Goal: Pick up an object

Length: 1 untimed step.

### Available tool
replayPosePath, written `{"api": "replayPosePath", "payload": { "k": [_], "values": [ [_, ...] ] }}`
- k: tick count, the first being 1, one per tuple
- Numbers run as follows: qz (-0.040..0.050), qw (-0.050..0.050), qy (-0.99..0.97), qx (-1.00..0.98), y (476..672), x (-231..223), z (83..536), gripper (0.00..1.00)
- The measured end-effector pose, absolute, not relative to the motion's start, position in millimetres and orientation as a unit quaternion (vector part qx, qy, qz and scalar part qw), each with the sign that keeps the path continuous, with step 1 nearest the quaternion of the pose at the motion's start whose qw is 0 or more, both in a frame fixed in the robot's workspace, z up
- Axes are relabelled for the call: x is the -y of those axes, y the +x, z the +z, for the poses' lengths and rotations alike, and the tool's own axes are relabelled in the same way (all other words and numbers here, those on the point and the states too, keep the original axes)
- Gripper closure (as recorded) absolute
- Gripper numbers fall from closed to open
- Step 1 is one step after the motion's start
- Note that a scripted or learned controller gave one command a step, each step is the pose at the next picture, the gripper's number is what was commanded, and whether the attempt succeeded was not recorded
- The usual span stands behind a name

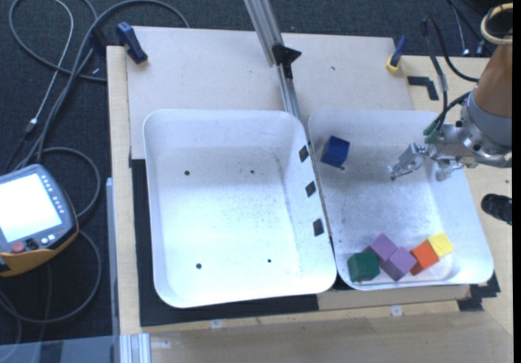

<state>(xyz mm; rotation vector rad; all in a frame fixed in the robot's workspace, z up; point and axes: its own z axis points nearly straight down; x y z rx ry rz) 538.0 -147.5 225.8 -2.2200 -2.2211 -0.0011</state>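
Approach step: claw (417,159) is held over the right bin (358,198), grip can't be told; blue cube (334,150) probably gets targeted next.

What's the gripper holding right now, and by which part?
Nothing visible between the fingers. The gripper hangs over the right bin, apart from the blue block.

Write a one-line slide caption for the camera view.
KUKA arm's gripper hovers over the right bin, between a lone blue cube and clustered green, purple, orange and yellow blocks.
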Motion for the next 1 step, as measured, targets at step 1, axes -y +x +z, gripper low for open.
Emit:
{"api": "replayPosePath", "payload": {
  "k": [1],
  "values": [
    [0.001,0.005,-0.704,0.71,587.2,88.8,151.6,0.0]
  ]
}}
